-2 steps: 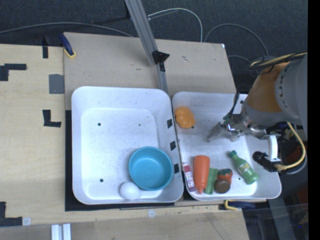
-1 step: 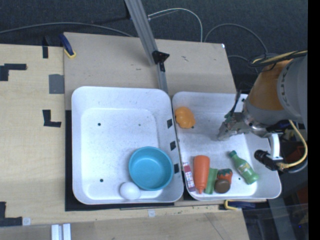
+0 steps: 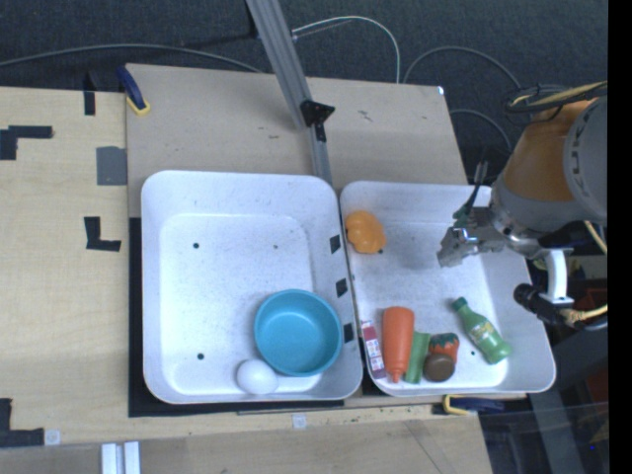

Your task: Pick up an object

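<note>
Over the right bin (image 3: 513, 368), the tool (image 3: 456, 249) hangs; its grip state cannot be told. A bottle (image 3: 482, 331) lies below it, apart.

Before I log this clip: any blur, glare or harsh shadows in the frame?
Camera view: soft overall, the gripper smeared and hard to read; lighting even, only faint shadows under the blue bowl and orange fruit; no strong glare on the white bins.
</note>
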Robot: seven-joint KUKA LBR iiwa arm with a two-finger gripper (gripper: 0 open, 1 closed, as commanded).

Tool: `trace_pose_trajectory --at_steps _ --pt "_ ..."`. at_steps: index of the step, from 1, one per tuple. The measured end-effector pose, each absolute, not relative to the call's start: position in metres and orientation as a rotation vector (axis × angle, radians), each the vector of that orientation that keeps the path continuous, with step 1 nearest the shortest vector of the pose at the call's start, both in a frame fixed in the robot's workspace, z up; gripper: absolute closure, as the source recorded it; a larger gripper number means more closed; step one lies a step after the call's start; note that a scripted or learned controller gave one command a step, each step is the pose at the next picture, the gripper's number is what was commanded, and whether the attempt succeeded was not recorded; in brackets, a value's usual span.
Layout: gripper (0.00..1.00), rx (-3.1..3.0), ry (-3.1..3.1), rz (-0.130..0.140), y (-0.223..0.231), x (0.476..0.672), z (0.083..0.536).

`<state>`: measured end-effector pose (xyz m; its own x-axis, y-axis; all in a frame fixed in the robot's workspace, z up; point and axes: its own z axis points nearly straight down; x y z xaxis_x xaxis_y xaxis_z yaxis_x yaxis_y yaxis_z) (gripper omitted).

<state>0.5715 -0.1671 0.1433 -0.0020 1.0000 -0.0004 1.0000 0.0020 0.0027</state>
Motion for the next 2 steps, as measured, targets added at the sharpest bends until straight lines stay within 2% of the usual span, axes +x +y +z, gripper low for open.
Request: trace_pose_trajectory --at_steps 2 --pt "1.00 2.217 2.221 0.003 -0.160 0.569 0.230"
